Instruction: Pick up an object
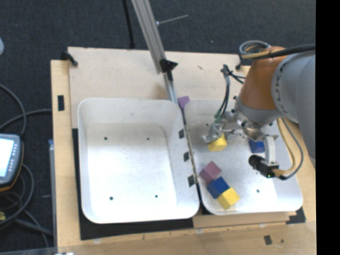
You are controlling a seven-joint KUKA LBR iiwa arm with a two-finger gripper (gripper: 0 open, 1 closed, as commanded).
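Observation:
My gripper (215, 135) hangs over the upper middle of the right bin (287, 195), under the grey and orange arm. A yellow block (218, 144) lies right at its lower end, partly covered by it; whether it is gripped I cannot tell. A purple block (211, 170), a dark blue block (217, 186) and a second yellow block (229, 197) sit in a diagonal row near the bin's front left. Another blue block (257, 146) peeks out beside the wrist on the right.
The left bin (90, 142) stands beside the right one, sharing a middle wall. A small purple block (183, 101) rests at the top of that wall, by the foot of a slanted metal pole (151, 31). A black cable fitting (264, 167) hangs off the wrist.

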